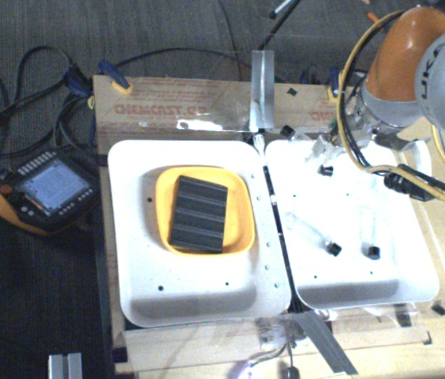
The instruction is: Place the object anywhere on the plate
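You see the arm (416, 61) at the top right as a rounded grey casing with a broad orange band (402, 50) curving over it. Dark letters, cut off by the frame edge, mark the grey shell near that band. A yellow cable (354, 61) loops around the orange part, bundled with black cables (380, 164) that trail down past a black connector block. Further detail is too blurred for you to tell.

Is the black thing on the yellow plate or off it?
On it. The black ridged block lies flat in the middle of the yellow plate, with yellow rim showing all around it, inside the left white bin.
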Tool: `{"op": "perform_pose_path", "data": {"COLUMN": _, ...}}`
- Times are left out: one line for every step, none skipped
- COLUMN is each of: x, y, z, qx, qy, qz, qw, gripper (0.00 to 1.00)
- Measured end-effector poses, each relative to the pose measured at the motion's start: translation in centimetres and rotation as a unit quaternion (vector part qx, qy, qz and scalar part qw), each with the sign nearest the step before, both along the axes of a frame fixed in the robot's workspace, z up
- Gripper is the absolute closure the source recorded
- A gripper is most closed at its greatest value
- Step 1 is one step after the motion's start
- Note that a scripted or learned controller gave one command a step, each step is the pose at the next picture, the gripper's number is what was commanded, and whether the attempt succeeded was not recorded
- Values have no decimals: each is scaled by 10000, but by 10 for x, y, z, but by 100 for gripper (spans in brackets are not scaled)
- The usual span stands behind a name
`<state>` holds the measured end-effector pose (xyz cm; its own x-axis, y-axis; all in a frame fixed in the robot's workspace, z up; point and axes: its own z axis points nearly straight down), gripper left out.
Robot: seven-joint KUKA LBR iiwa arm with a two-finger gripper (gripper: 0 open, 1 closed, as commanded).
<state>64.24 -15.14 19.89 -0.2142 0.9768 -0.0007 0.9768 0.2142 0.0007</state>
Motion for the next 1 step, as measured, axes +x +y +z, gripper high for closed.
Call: {"op": "perform_pose_path", "data": {"x": 0, "y": 0, "z": 0, "qx": 0, "qy": -1, "qz": 0, "qw": 10000, "gripper": 0}}
